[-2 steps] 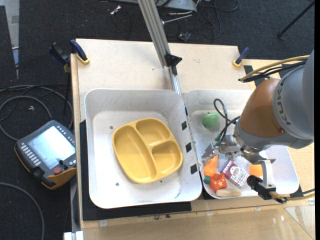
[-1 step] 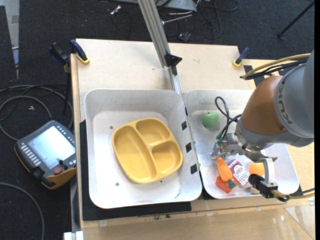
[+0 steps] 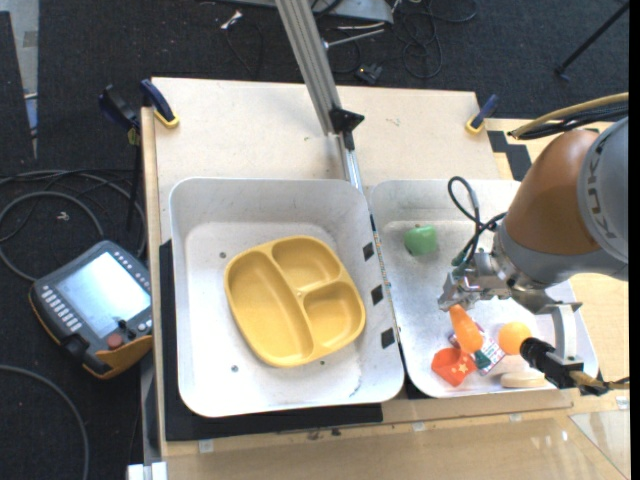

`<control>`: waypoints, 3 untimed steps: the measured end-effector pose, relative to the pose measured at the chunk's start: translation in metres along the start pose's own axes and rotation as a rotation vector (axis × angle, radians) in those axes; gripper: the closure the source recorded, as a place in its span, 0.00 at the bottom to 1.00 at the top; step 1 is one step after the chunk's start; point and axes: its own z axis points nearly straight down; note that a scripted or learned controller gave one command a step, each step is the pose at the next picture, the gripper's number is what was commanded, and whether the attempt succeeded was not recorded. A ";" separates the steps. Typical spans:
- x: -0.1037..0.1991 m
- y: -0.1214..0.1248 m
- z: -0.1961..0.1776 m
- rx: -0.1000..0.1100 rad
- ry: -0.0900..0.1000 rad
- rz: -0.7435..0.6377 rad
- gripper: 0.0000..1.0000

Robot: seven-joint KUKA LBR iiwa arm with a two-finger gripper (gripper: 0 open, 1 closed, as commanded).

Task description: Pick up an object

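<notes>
Arm reached in from right over right bin. Jaws hung low in that bin, directly above orange carrot-shaped item; could not tell whether spread or pressed together, nor whether touching it. Nearby in same bin: red piece, orange ball, pale item, green object farther back. Left bin held yellow divided plate. Both bins sat on surface.
</notes>
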 end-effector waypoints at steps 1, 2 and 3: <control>0.000 0.002 -0.044 -0.001 0.000 -0.002 1.00; 0.046 0.024 -0.039 0.003 0.002 -0.006 1.00; 0.094 0.043 -0.036 0.004 0.003 -0.006 1.00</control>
